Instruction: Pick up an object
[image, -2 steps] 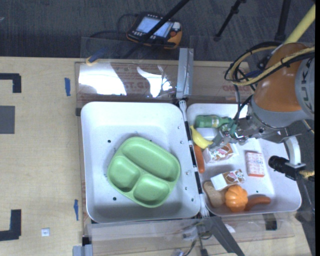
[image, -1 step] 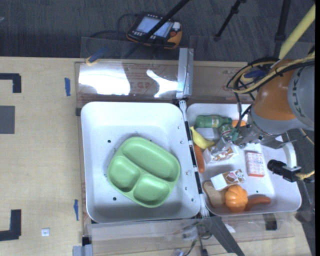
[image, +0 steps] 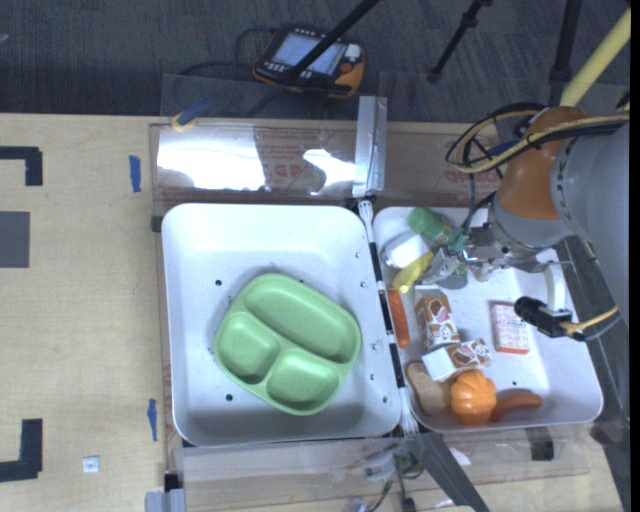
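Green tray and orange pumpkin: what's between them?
In the camera view, between the green tray and the orange pumpkin lie the bins' adjoining rims and a brown potato-like item.

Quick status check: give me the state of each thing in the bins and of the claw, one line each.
green divided tray: lying flat in the left bin, nothing in it.
orange pumpkin: resting at the right bin's near edge, touching neighbours.
small red-and-white box: lying flat, apart from the pile.
claw: low over the right bin's far end, grip unclear.
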